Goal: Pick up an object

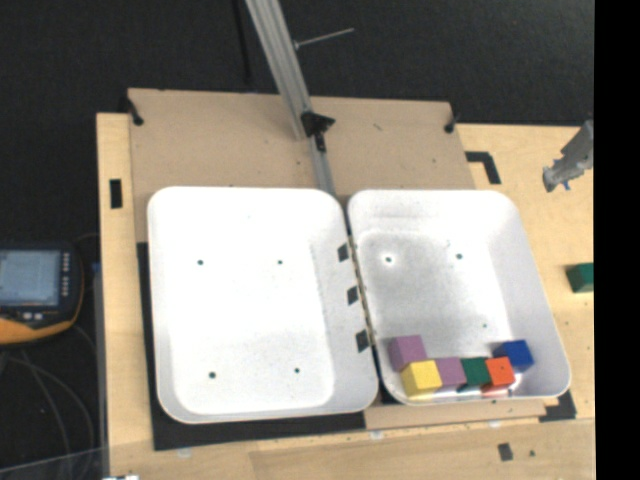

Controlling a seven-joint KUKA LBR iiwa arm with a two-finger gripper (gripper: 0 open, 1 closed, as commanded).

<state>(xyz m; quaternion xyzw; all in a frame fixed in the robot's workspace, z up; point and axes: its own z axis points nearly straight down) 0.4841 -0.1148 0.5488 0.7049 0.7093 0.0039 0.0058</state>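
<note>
The right bin (452, 230) served as the landmark, since it held every loose piece. Along its near wall sat a cluster of small blocks: a purple block (405, 351) stood nearest the bin's middle, a yellow block (422, 376) lay just beside and in front of it, and a paler purple block (451, 371) touched the yellow one on the side toward the bin's right wall. Next in that row came a green block (474, 373) and an orange block (499, 371), packed close together, with a blue block (514, 353) just behind the orange one, near the bin's near-right corner. The gripper (567, 164) was well apart from these, outside the bin beyond its far-right corner, above the bench (270, 133); whether it was open or closed could not be told, and nothing was seen in its grasp. The left bin (245, 298) lay touching the right bin's left wall.
</note>
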